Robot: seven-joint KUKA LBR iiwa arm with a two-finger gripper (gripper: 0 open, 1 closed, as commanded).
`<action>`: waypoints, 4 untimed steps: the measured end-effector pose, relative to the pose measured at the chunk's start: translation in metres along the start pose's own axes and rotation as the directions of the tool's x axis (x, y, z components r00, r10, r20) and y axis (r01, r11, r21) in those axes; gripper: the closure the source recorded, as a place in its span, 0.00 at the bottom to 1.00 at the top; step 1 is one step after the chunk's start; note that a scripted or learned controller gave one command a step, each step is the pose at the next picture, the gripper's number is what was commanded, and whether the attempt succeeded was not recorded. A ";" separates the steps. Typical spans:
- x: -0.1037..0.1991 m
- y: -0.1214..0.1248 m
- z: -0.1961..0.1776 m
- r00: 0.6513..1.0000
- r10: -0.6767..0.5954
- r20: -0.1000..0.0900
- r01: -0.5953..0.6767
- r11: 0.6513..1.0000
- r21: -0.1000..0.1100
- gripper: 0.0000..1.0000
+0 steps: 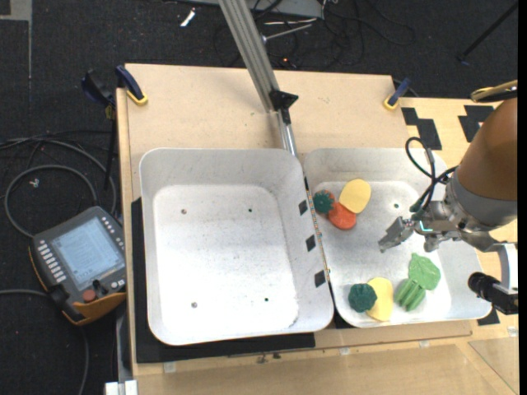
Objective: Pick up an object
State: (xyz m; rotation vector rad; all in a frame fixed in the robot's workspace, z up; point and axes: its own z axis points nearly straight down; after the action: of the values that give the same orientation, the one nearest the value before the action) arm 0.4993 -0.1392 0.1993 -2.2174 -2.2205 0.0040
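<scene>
The right bin (387,161) holds several small toys. A yellow piece (356,195) lies near its back left, touching an orange-red piece (342,217) and a small dark green one (322,202). At the front sit a dark green lump (361,297), a yellow piece (380,298) and a bright green toy (417,282). My gripper (396,234) hangs over the middle of the right bin, pointing left, between the two groups. Nothing shows between its fingers, and I cannot tell how they stand.
The left bin (222,245) sits beside the right one, with black clips (311,220) along the shared rim. A slanted metal pole (255,52) crosses the back of the bench. A teach pendant (78,257) lies on the floor at left.
</scene>
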 end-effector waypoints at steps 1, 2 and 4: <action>0.000 0.001 -0.002 1.000 0.002 0.000 -0.002 1.000 -0.004 0.00; -0.005 0.009 0.052 1.000 0.003 0.000 -0.003 1.000 0.001 0.00; -0.005 0.010 0.092 1.000 0.003 0.001 -0.003 1.000 -0.005 1.00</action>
State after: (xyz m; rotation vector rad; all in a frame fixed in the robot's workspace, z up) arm 0.5086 -0.1442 0.1068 -2.2238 -2.2196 -0.0009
